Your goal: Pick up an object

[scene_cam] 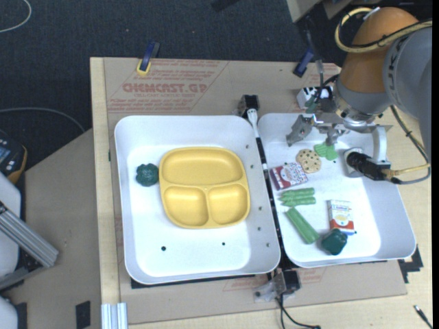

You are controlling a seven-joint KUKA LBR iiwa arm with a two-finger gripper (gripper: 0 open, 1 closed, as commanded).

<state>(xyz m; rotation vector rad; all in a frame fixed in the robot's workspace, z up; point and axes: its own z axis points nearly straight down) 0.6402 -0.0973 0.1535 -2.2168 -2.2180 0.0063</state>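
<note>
My gripper (316,133) hangs over the back part of the right bin (391,214), with its two grey fingers spread apart and nothing between them. Just below the fingertips lie a round cookie (309,160) and a small green piece (326,150). Further forward in the same bin are a red and white packet (288,175), green bean pods (297,197), a green pickle (301,225), a small red and white carton (340,215) and a dark teal lump (334,242).
The left bin (137,238) holds a yellow divided plate (204,186) and a broccoli floret (146,174) by its left wall. A black divider rail (264,177) separates the bins. The arm's orange band (367,50) looms over the back right corner.
</note>
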